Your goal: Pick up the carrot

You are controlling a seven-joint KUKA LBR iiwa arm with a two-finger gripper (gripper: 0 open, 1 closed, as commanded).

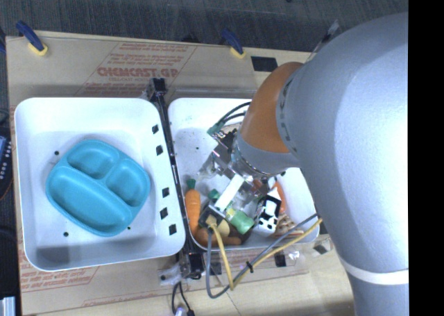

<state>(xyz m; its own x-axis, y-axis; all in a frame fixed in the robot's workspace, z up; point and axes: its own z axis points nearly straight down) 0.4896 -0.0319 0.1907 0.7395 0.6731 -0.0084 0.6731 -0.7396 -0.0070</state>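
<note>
Near the right white bin's (182,121) front-left corner, the claw (223,203) hovers beside the stubby orange carrot (192,204) for grasping; its state is unclear.

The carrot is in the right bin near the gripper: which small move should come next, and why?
Probably a short shift toward the divider between the bins, then down. The carrot lies upright against the right bin's left wall, while the gripper hangs just beside it over the green block and other toys, so it looks off-centre.

Bench (139,64) under two bins (28,169)
</note>
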